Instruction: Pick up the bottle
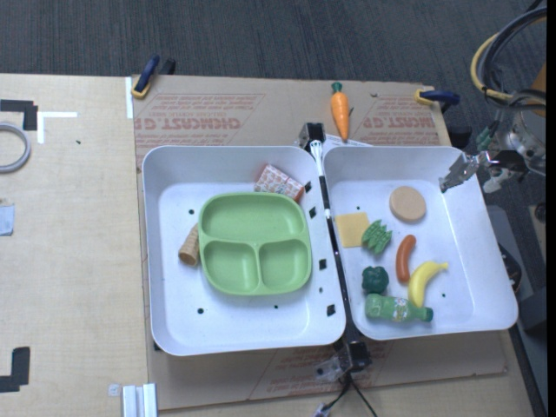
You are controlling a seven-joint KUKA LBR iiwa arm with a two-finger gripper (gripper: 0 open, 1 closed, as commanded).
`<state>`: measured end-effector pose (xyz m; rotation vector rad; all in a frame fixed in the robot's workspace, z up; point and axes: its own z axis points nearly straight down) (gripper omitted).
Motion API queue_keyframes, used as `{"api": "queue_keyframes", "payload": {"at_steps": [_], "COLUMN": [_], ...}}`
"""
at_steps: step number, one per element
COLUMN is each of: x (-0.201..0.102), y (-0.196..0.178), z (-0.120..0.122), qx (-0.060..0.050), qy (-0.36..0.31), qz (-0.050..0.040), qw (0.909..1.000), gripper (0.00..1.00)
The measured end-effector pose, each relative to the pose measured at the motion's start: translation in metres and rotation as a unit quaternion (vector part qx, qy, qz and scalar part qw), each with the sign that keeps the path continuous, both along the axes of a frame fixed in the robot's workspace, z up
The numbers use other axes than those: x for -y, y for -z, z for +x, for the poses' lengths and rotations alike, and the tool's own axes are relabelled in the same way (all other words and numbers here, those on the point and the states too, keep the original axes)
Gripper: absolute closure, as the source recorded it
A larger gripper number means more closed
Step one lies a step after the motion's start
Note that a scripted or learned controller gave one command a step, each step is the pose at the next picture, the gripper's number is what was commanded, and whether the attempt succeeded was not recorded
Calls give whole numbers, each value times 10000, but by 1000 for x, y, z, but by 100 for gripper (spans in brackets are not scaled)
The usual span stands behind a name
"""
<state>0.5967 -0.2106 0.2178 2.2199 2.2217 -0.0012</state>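
Bottle (398, 309): I see it lying at the right bin's (486, 233) near edge, well apart from the jaws.
Jaws: at the far right rim; I cannot tell their opening.

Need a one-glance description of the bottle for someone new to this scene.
Look in the right bin, at its front-left corner nearest the camera. The bottle lies there on its side, just in front of the broccoli and left of the banana. It is the long green item with a pale label around its middle.
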Motion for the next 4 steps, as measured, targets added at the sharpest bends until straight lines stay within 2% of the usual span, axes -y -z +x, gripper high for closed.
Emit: {"api": "queue_keyframes", "payload": {"at_steps": [1,2,3,4], "x": [0,-68,-151,-197], "y": [-10,61,26,26], "z": [0,-29,-54,-120], "qx": [5,-4,-11,-11], "qy": [-13,43,755,972], "qz": [-9,0,3,2], "qw": [10000,10000,9971,9953], "gripper": [100,100,100,100]}}
